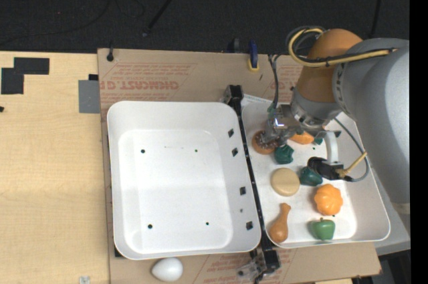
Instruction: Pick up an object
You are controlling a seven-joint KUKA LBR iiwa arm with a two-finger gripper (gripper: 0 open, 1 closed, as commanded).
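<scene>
White and egg-shaped, a small object (166, 269) lies on the surface (47, 196) at the near edge, just outside the left bin (127, 236). This bin is a shallow white tray, and beside it is the right bin (374, 226), with a black divider (242, 162) between them.

At the near side of the right bin lie a tan drumstick-shaped toy (279, 223) and a green pepper (323, 229), a little apart. Just behind the pepper is an orange pumpkin (328, 199). To its left lies a beige round piece (285, 182), and near it a dark green piece (310, 175). Farther back is another dark green piece (284, 154), next to a brown round object (264, 142).

The hand (277, 132) is low over the far part of the right bin, right at the brown round object and the second green piece. I cannot tell how the hand is set or whether it has anything. An orange object (302, 138) shows partly beside it. The grey arm (374, 102) with its orange band (329, 65) comes in from the right.
</scene>
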